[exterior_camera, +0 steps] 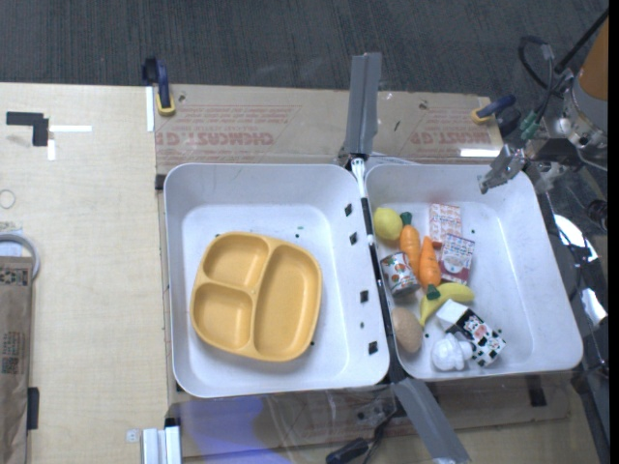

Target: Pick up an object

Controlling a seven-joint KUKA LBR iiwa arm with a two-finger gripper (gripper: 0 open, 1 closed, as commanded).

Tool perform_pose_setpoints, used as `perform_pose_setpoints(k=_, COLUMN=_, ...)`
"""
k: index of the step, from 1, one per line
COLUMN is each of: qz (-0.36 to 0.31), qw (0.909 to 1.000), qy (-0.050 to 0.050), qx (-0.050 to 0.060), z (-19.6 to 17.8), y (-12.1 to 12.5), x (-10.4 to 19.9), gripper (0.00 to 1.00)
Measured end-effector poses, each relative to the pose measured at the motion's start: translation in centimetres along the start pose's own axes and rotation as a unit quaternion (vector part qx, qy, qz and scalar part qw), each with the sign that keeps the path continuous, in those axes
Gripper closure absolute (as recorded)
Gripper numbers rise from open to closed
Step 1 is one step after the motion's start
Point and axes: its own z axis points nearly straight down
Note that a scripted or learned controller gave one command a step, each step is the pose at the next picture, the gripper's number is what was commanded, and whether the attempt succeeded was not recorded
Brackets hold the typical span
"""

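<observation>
The gripper [503, 170] hangs over the back right corner of the right bin [542, 288], up by the rim, and nothing sits between its fingers; whether the claw is wide or narrow, I cannot tell from this angle. Down in that bin the pile sits along the left side: a lemon [387, 223] at the back, two carrots [420, 254] side by side just right of it, a small can [398, 273] touching the carrots on their left, and a flat red-and-white packet [451, 240] to their right, its print too small to read. Nearer the front, a banana [443, 298], a potato [407, 329], a white lump [447, 355] and a black-and-white carton [481, 339] crowd together. Over in the left bin [184, 288] lies a yellow divided plate [256, 296]. Behind both bins, cardboard [251, 129] carries red lettering, upside down, that looks like CHEMCAST.
</observation>
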Motion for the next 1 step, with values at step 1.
perform_pose_setpoints(k=1, qz=-0.114, qw=0.9935, qy=0.0, qx=-0.001, z=18.29, y=0.85, x=1.23, gripper=0.0)
